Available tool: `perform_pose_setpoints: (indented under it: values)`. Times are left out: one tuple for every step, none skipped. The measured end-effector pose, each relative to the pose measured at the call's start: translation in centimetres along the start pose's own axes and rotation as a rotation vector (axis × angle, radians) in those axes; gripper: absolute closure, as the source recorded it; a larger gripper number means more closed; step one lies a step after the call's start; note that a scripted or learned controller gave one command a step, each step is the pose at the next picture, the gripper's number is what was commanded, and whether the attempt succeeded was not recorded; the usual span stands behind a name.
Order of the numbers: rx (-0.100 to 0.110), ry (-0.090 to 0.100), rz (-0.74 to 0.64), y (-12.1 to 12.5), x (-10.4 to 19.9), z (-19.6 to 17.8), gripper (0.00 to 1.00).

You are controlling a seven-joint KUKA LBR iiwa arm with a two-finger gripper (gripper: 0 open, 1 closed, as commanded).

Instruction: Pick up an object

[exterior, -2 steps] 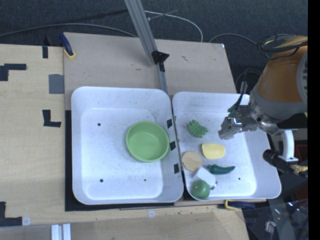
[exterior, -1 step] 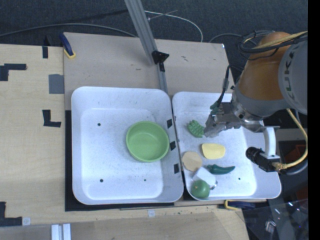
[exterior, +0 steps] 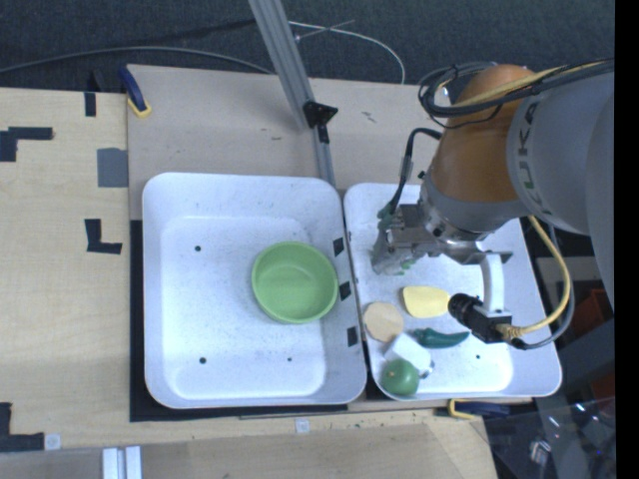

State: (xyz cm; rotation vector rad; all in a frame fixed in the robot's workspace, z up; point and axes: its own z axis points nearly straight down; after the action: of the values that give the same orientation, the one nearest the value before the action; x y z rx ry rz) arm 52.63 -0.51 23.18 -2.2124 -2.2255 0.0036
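1. Spanning most of the view, the wooden worktop [exterior: 60,267] carries two white bins side by side.
2. The left bin [exterior: 200,218] holds a green bowl [exterior: 294,281], upright, right of its centre.
3. The right bin [exterior: 534,362] holds the small items, grouped near its front left corner.
4. The grey arm [exterior: 559,158], with its orange band [exterior: 479,158], reaches in from the right over the right bin.
5. The claw [exterior: 394,257] hangs low over the right bin's rear left part; whether it is released or clenched cannot be told.
6. A yellow piece [exterior: 425,300] lies just in front of the claw.
7. A tan round piece [exterior: 383,320] lies just beside it.
8. A green ball [exterior: 400,376] sits at the front edge.
9. A dark green pepper [exterior: 441,338] lies right of these.
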Motion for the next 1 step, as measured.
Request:
perform_pose_setpoints:
  values:
    - [-0.002, 0.001, -0.002, 0.52, 5.33, -0.79, 1.00]
